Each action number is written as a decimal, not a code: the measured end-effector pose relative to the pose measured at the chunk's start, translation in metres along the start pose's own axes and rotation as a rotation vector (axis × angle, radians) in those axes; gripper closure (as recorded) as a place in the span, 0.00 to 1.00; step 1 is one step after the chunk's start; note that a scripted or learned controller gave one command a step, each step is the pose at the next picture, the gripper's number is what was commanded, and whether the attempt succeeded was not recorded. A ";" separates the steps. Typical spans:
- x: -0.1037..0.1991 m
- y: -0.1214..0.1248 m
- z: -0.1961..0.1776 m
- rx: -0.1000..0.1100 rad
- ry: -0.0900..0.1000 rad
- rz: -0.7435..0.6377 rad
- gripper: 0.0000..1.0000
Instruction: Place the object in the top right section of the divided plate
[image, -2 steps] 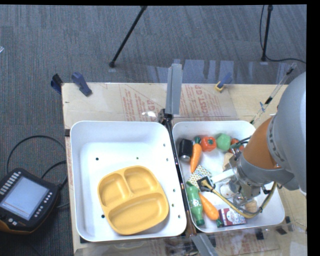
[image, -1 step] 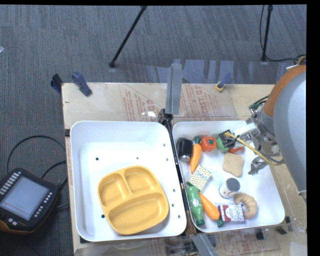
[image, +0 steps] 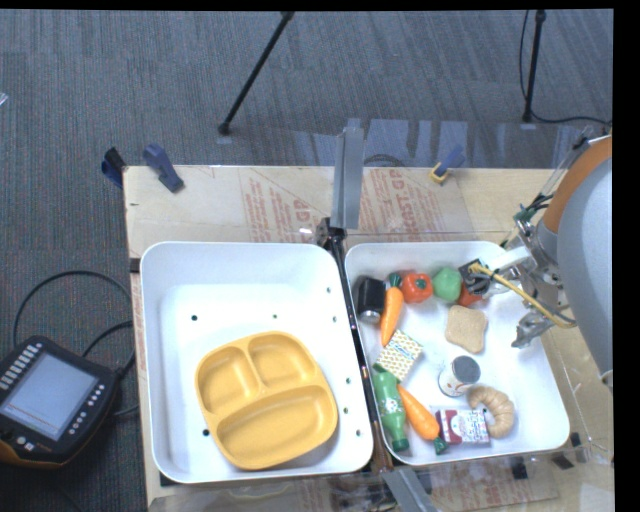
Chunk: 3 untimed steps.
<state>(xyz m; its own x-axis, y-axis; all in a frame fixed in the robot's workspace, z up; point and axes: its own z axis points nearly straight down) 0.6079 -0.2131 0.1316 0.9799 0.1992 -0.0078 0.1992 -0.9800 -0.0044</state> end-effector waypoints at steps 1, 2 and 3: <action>-0.065 -0.100 0.047 0.002 0.003 -0.005 0.00; 0.023 -0.032 0.028 0.003 -0.016 -0.059 0.00; -0.033 -0.092 0.048 0.003 -0.001 0.000 0.00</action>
